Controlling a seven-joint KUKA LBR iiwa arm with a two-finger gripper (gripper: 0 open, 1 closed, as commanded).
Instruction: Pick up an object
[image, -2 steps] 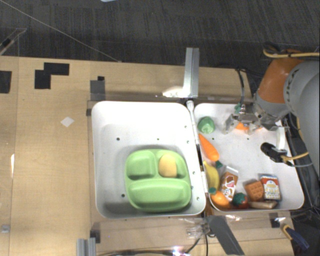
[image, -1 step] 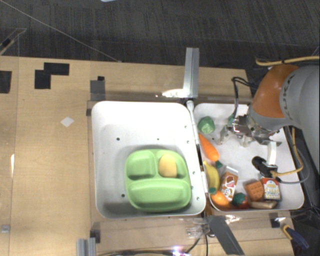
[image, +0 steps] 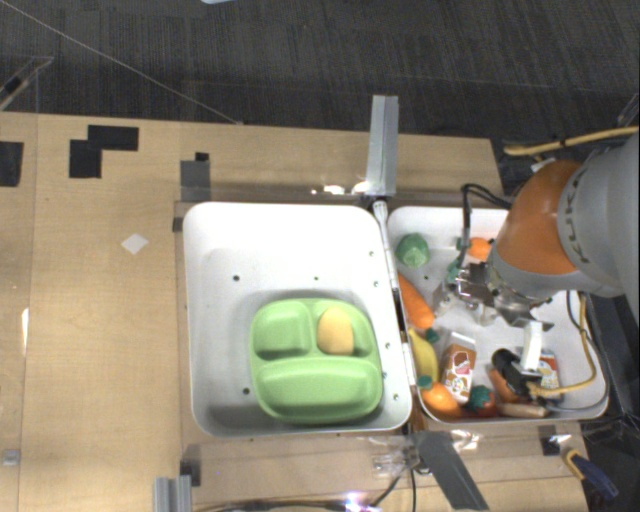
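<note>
- Several candidates for the pick lie in the right bin (image: 437, 222) at the right of the frame. They are a carrot (image: 417, 303), a green ball (image: 412, 249), a banana (image: 425, 356), a small carton (image: 459, 370) and an orange fruit (image: 440, 401).
- They crowd along the bin's left wall and lower edge. The carrot, banana and orange fruit run down that wall in a line, probably touching one another.
- This crowding matters: a thing pressed against a wall or a neighbour leaves little room to close around it.
- The green ball sits apart in the bin's upper left corner, so it looks like the easiest one to reach cleanly.
- The gripper (image: 473, 288) hangs low over the middle of this bin, just right of the carrot and above the carton in the frame. That placement suits a descent onto the heap.
- The wrist hides the tip from this angle, so I cannot tell whether it is spread or pressed together. Nothing can be seen held in it.
- A small orange piece (image: 480, 248) shows just above the gripper. It may be another toy, but too little of it shows to say.
- The arm (image: 560, 230) comes in from the right edge and covers the bin's right part.
- The left bin (image: 260, 250) holds a green divided plate (image: 300, 385) with a yellow fruit (image: 336, 330) in its upper right compartment, well apart from the gripper.
- The bench (image: 90, 330) lies around both bins.
</note>
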